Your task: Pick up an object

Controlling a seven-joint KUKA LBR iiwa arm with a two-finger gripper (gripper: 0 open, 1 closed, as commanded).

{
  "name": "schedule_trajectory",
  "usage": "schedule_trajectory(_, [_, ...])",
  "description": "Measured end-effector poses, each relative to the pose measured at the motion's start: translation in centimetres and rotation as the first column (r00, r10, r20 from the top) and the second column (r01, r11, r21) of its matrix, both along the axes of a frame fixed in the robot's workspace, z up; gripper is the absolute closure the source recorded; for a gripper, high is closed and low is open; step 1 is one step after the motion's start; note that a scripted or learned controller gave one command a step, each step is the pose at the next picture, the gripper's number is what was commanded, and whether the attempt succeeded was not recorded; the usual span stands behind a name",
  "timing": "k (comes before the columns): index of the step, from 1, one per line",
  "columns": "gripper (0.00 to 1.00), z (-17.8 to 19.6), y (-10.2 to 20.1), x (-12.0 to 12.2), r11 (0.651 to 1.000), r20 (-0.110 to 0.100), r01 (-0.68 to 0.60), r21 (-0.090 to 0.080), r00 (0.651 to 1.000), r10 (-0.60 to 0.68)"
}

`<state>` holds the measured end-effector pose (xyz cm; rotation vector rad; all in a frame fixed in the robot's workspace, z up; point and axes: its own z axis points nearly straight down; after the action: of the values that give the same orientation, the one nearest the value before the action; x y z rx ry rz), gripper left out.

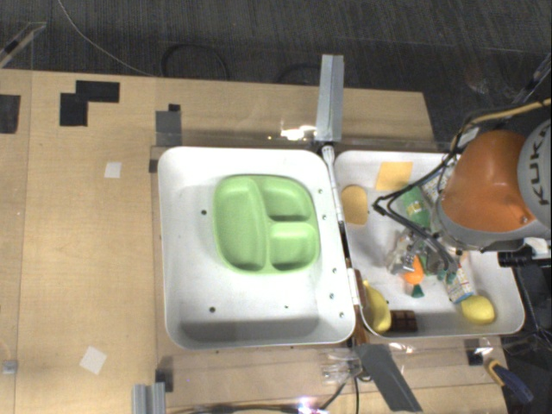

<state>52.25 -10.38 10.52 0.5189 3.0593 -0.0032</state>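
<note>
End effector (pixel 416 261): low in right bin (pixel 509 317) among small objects; grip state cannot be told.
Left bin (pixel 181 309): holds green tray (pixel 263 222).

White bins: two (pixel 185 231) (pixel 509 317) | green divided tray: one (pixel 263 222) | yellow banana: one (pixel 377 307) | lemon: one (pixel 477 309) | yellow card: one (pixel 393 176) | tan bun: one (pixel 354 203)

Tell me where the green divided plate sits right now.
In the camera view, the green divided plate lies in the middle of the left white bin, across the divider from the right bin where the gripper works among small objects.
</note>
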Motion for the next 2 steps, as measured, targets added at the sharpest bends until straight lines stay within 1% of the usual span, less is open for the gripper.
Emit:
schedule_trajectory(1, [1.00, 1.2, 0.0, 0.3, 1.000, 0.009, -0.006, -0.002, 1.000, 0.006])
schedule_trajectory(2, [1.00, 2.4, 2.1, -3.1, 1.000, -0.031, -0.030, 0.008, 0.999, 0.030])
